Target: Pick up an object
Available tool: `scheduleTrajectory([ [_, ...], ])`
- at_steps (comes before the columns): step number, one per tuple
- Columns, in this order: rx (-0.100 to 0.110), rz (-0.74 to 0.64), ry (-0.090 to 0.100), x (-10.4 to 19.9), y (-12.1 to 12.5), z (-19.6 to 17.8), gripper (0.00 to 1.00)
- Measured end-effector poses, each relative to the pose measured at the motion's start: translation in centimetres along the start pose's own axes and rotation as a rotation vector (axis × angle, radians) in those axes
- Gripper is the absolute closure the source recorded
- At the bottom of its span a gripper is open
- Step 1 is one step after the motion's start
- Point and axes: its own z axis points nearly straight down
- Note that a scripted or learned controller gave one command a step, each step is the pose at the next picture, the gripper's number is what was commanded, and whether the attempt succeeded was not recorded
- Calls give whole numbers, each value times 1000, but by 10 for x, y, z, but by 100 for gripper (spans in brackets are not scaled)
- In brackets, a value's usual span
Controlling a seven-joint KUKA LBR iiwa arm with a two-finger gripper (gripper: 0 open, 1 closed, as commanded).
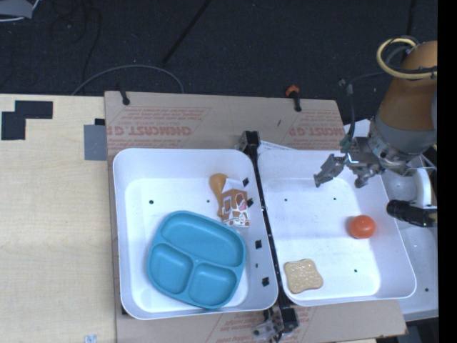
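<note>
Right now the gripper [344,168] hovers over the right bin [400,281] near its upper edge, jaws spread wide, holding nothing. Toast slice [303,276] lies flat at the bin's lower left, long axis roughly left-right, tan and speckled. Orange-red ball [362,226] sits well apart, round, no axis. Left bin [132,184]: blue divided plate [196,259], small printed carton [235,208] overlapping a tan piece [218,184], hard to identify.

The blue divided plate [198,259] looks like smooth, glossy plastic. Both white bins [133,191] seem matt plastic. Brown cardboard [207,120] lies beneath them on the pale wood-grain counter [50,227].
</note>
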Motion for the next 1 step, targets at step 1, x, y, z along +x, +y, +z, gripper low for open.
scheduleTrajectory([
  [1, -12, -2, -1, 0, 2, -7, 0],
])
